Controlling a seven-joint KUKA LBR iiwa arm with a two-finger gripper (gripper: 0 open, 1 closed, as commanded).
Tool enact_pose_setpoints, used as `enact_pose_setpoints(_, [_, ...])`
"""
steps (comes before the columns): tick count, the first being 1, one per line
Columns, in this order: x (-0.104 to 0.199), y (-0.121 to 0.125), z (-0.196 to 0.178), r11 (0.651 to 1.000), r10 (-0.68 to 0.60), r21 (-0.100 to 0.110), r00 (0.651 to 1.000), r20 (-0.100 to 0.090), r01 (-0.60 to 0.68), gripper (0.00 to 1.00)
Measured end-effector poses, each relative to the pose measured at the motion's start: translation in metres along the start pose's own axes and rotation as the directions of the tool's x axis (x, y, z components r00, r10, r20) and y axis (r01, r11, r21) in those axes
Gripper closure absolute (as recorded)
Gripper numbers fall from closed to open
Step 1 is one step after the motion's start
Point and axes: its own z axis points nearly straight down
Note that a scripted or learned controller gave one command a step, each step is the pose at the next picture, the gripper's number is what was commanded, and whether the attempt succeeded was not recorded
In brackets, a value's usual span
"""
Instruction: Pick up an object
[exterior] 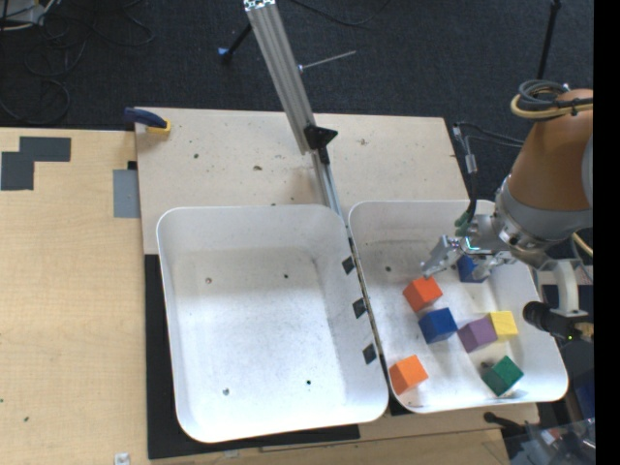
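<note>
Since scattered loose in the right bin (387, 223), offers several blocks (438, 325) to choose from (a mix of colours). Shows the gripper (463, 250) low over a dark blue block (473, 269) near the far side, probably picked for standing apart. Cannot tell whether open, shut or holding anything.

Seven small blocks lie in the right bin (387, 223): a red-orange block (422, 294), a blue block (438, 325), a purple block (477, 334) touching a yellow block (503, 325), a green block (503, 375), an orange block (409, 372), and a second blue block (472, 267) near the far side.
</note>
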Motion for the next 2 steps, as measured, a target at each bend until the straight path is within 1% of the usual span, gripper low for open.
enact_pose_setpoints(1, [-0.001,0.001,-0.002,1.0,0.002,-0.005,1.0,0.001,-0.002,0.0])
enact_pose_setpoints(2, [0.008,-0.005,0.049,1.0,0.003,0.001,1.0,0.0,-0.003,0.0])
